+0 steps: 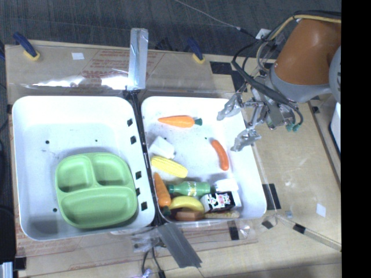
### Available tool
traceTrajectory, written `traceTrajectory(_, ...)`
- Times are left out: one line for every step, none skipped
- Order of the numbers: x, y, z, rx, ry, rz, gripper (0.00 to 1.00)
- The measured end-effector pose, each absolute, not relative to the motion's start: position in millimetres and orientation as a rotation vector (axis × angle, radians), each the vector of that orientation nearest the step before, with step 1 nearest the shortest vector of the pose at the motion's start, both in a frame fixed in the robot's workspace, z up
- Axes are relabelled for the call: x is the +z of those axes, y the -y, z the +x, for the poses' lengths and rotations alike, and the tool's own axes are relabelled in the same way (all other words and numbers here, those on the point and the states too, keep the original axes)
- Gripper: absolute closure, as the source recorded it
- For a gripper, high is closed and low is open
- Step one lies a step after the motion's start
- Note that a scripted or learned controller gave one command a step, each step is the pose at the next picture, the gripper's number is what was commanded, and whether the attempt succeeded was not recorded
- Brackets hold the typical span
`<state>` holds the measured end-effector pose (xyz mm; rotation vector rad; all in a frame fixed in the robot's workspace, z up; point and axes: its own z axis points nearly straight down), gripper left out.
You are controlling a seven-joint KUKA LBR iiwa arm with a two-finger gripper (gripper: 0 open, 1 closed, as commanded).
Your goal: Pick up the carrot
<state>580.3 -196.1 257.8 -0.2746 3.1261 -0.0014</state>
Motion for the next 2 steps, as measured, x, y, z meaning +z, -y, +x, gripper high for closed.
traceTrajectory(107.3, 165.3, 625.9, 0.011, -3.141, -0.29, 0.0)
traceTrajectory(91.7, 139.4, 592.7, 0.002, -3.139, -0.152, 0.0)
